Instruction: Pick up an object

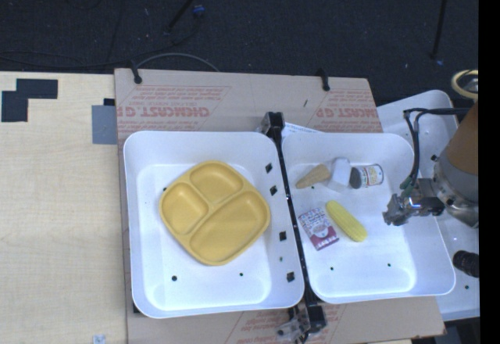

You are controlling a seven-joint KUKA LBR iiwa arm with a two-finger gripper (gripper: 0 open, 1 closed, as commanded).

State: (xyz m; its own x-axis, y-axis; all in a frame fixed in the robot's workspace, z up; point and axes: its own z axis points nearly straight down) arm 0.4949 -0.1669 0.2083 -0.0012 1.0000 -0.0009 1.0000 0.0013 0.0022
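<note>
Gripper (397, 211) sits low at the right edge of the right bin (391, 276); cannot tell how it is set, and nothing is visibly held. Nearest candidate, the yellow corn cob (346, 220), lies mid-bin beside the red-and-white packet (317, 227). Risk: a descent here likely meets bare floor or wall, or the rounded cob rolls away.

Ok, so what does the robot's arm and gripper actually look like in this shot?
At the view's right edge, the arm shows an orange-brown band over a grey metal wrist section. A thin black cable loops alongside it. The gripper is a small, dark grey metallic assembly, too blurred for markings to be read.
</note>
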